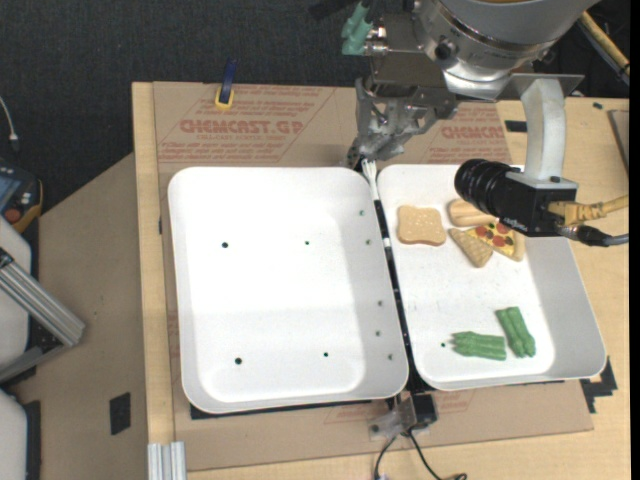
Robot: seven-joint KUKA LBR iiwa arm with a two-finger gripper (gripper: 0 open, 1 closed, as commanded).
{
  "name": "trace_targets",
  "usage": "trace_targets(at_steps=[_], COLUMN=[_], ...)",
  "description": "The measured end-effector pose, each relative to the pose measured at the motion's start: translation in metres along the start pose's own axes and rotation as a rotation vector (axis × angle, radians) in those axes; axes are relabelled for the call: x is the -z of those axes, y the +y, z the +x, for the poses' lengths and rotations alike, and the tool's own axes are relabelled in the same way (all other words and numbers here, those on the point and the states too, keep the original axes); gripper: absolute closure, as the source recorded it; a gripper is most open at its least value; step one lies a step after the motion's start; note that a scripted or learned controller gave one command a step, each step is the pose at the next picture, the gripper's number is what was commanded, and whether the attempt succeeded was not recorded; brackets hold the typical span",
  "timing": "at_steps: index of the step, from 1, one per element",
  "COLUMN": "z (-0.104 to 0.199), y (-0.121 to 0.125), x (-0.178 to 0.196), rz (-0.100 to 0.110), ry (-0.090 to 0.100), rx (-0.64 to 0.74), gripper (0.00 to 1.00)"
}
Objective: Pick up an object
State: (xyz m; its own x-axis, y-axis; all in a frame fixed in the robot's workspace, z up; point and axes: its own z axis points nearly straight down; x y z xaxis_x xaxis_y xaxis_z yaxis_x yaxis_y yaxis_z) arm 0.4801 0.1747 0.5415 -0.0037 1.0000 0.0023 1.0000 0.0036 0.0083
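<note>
Here, gripper (375, 148): hung above right bin's (560, 308) far left corner; finger state could not be told.
Bread slice (420, 226): inside that bin.

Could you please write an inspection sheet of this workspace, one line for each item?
Surface: cardboard sheet under two white bins; left bin, right bin.
Job's things: in the right bin, toast, pizza slice, two green bean pieces.
Clutter: blue-and-yellow clip at the cardboard's far edge.
Grippers: gripper over the far end of the seam between bins; nothing seen between its fingers.
Cables: yellow cable at right; black cable at the near edge.
Surroundings: dark floor; metal rail at left.
</note>
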Motion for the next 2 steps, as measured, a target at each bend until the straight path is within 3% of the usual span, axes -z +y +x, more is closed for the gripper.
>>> trace_targets(at_steps=[1, 2], z=[0.001, 0.053], y=[0.001, 0.003], x=[0.010, -0.067], rz=[-0.003, 0.019], ry=[0.001, -0.006], rx=[0.001, 0.002], gripper=[1.00, 1.00])
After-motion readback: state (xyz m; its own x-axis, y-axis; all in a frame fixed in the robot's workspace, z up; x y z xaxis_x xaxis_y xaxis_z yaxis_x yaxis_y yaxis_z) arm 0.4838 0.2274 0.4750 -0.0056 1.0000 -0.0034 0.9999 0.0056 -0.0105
